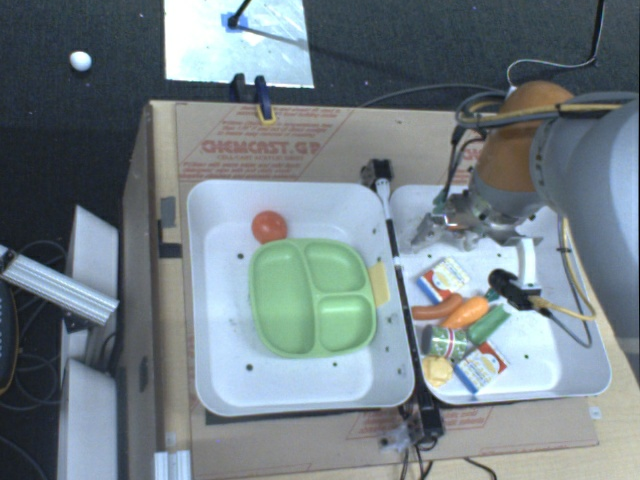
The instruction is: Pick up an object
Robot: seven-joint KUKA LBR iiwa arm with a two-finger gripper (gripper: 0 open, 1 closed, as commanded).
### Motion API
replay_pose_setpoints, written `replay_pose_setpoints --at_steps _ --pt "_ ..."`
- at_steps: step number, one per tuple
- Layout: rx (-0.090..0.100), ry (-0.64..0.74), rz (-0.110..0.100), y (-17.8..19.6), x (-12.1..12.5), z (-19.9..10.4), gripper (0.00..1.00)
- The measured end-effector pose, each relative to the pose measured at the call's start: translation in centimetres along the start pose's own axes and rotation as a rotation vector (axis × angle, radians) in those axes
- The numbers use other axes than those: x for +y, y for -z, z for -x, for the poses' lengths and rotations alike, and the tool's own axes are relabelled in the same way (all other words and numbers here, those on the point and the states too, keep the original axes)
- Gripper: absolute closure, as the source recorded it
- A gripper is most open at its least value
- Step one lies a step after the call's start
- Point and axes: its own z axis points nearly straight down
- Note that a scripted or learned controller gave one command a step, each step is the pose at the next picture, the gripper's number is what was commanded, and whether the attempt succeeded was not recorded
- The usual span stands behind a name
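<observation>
Camera view: the arm [590, 158] is reaching in from the right and hanging over the right bin [580, 368], with the gripper [470, 223] sitting low near that bin's back left corner. Whether it is apart or together, I cannot tell (the wrist is covering it), and nothing is showing between its tips.

The likely targets are lying in a heap toward the right bin's front left: a carrot [470, 313] across the middle, a sausage [435, 310] touching it on the left, a small box [445, 276] just behind, a can [450, 343] in front, a second box [480, 368] by the front edge, a yellow piece [437, 371] at the front left corner.

The carrot is looking like light, stiff toy plastic, probably a bit slick; gripping across its thick orange middle seems best, since neighbours are crowding it. The boxes are probably light card that could crush.

The left bin [215, 268] is carrying a green tray [305, 298] in its centre and a tomato [268, 226] just behind it, near the back edge.
</observation>
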Motion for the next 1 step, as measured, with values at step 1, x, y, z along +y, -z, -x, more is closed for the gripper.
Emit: replay_pose_setpoints --at_steps 1 --pt "0.0 0.0 -0.001 -0.02 -4.41 -0.13 0.0"
